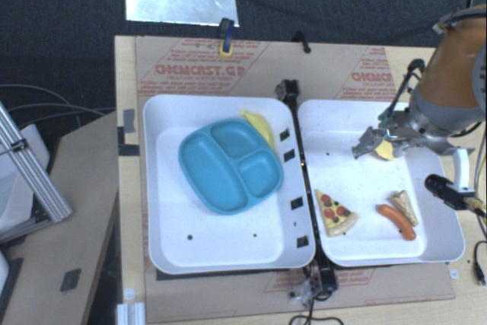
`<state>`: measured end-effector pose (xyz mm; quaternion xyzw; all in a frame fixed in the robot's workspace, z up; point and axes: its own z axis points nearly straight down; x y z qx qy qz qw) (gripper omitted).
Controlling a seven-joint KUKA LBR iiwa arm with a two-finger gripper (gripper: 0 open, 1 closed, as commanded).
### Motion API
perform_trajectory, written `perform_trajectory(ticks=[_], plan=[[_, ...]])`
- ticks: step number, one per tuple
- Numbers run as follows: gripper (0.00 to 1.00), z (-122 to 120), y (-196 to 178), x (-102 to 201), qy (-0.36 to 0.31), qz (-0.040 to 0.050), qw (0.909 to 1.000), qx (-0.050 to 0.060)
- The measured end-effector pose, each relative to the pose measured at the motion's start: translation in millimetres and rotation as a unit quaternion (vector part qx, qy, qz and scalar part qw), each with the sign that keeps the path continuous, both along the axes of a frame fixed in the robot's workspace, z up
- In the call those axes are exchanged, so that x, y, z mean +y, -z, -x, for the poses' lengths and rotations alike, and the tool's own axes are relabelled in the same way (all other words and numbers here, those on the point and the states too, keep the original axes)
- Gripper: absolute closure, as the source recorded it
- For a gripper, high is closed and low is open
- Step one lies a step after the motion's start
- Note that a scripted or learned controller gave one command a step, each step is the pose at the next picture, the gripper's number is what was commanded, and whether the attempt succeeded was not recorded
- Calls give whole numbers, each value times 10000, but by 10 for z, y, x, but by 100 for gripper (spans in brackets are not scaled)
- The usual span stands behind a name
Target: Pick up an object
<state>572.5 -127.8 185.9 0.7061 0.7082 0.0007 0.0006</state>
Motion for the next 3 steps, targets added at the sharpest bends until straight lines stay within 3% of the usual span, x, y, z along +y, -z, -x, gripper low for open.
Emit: perform_trajectory(ticks=[1, 2, 3], plan=[[0, -439, 10, 1508, -76, -38, 10000, -17], [0, -718, 7, 1786, -26, -10, 10000, -16], [100, -716, -102, 1761, -26, -6, 10000, -22]])
